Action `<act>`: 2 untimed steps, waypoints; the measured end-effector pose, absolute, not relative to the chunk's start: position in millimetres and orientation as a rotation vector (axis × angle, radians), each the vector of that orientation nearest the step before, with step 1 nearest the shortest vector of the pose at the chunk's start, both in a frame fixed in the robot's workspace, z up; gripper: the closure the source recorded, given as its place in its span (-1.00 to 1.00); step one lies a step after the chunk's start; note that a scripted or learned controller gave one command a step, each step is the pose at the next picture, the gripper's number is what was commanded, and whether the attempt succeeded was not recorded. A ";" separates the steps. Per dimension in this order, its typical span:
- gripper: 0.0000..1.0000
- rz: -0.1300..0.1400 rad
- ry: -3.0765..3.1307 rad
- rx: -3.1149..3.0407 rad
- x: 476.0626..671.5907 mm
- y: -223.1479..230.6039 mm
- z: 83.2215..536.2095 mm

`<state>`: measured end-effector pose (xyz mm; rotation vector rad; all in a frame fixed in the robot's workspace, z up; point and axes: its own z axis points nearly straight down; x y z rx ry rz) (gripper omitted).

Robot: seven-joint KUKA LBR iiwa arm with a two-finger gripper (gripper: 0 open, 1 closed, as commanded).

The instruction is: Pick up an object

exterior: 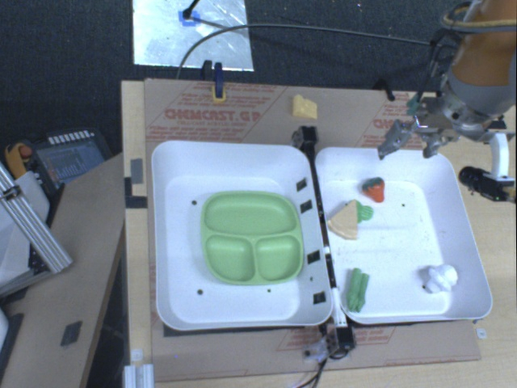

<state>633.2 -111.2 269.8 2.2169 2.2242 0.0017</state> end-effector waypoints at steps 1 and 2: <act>-1.00 -0.002 2.225 2.218 639.4 -110.4 226.5; -1.00 -0.001 2.228 2.216 646.9 -103.0 172.8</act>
